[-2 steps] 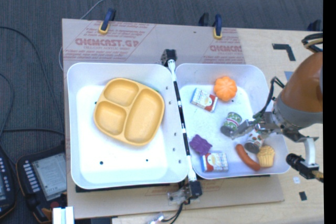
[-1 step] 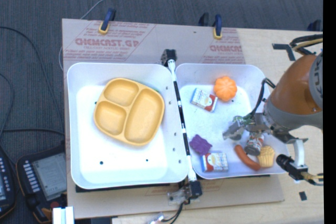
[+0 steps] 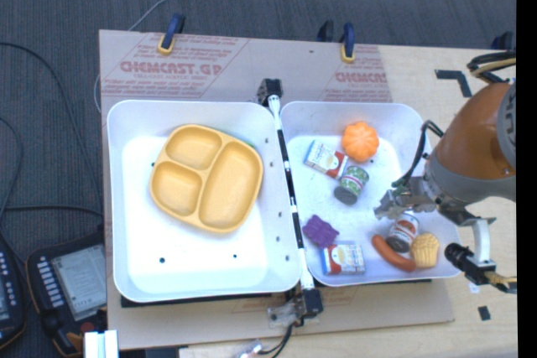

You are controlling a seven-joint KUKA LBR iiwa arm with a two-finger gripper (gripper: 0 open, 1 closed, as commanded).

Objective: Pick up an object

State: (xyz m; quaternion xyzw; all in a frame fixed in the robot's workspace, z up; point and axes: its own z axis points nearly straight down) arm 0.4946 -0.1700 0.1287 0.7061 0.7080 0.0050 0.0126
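My gripper (image 3: 400, 205) hangs low over the right side of the right bin (image 3: 295, 180), below the orange wrist band. Just under it lies a small red and white can (image 3: 405, 231). Beside the can are a red sausage (image 3: 391, 254) and a yellow corn piece (image 3: 425, 249). Further left in the same bin are a green-labelled can (image 3: 352, 183), an orange fruit (image 3: 361, 141), a small carton (image 3: 323, 157), a purple piece (image 3: 320, 229) and a red and white box (image 3: 342, 258).
The left bin (image 3: 134, 264) holds a yellow divided plate (image 3: 206, 177). A black clamp (image 3: 270, 90) sits at the top of the divider between the bins. Blue clamps (image 3: 173, 29) hold the cardboard bench top at the back.
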